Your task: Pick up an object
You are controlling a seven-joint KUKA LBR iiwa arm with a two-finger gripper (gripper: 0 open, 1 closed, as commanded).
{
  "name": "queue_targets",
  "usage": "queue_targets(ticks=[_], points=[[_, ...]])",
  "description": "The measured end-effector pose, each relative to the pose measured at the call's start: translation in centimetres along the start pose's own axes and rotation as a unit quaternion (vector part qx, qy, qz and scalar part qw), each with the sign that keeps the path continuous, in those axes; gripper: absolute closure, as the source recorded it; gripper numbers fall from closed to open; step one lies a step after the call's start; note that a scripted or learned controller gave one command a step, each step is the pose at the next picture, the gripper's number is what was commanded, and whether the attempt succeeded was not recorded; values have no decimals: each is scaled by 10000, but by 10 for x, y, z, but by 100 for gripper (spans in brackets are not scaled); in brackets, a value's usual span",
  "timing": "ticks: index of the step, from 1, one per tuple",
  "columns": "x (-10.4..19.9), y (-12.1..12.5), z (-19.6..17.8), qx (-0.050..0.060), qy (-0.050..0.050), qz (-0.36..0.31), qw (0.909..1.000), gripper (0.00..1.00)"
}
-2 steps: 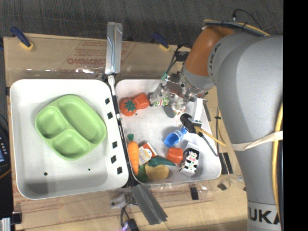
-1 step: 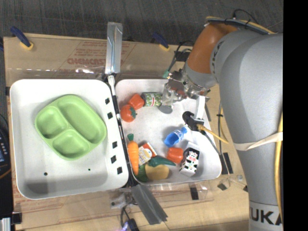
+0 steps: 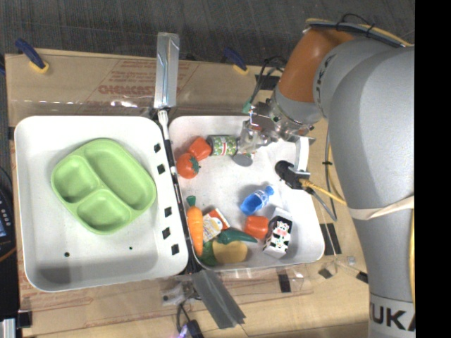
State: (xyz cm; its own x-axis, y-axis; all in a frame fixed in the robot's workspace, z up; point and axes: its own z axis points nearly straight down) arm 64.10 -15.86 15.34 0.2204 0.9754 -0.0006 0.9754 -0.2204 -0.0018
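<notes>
Gripper (image 3: 248,141) low beside can (image 3: 224,145), finger state unclear; risks nudging can so it rolls toward tomato (image 3: 187,165), missing grasp.

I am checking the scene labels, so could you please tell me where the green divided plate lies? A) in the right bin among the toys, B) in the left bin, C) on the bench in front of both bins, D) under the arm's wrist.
B: the green divided plate lies flat in the left bin, while the carrot and blue bottle sit in the right bin.
</notes>
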Motion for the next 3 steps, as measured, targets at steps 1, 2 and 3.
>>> queue_targets(ticks=[1,2,3], points=[[50,5,-78,-13,-1,-1611,9869,100],[147,-18,-57,14,4,-1031,9947,100],[93,-5,-98,-8,-4,-1893,9819,100]])
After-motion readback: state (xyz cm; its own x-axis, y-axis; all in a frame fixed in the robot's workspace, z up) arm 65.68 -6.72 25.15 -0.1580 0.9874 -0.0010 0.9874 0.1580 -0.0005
